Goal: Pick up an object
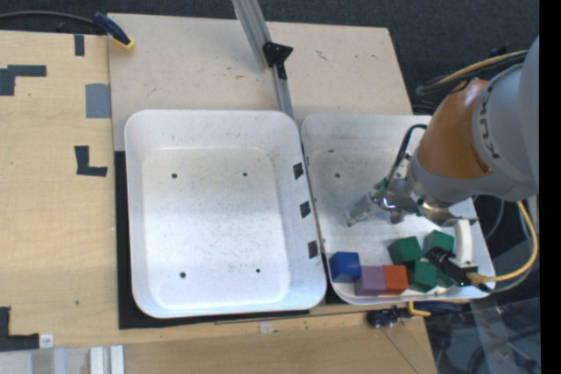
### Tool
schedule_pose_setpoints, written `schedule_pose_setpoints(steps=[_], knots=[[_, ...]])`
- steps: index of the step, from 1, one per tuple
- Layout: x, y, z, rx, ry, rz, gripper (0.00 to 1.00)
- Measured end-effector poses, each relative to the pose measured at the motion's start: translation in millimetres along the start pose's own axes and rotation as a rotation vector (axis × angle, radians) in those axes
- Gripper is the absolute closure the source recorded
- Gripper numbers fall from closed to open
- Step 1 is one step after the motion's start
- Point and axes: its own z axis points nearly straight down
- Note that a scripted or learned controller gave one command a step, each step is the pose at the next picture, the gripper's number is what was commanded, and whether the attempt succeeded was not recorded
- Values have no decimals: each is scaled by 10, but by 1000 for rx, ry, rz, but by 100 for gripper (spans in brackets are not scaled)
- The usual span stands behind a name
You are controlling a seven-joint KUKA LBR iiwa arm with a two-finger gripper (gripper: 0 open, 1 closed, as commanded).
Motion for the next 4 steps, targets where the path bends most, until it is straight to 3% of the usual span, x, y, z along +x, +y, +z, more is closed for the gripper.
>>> schedule_pose_setpoints(steps=[1,3,4], knots=[[8,9,-128,-3,1,-2,100],[101,13,-1310,-13,-2,-1,100],[104,11,-1060,-4,-2,0,100]])
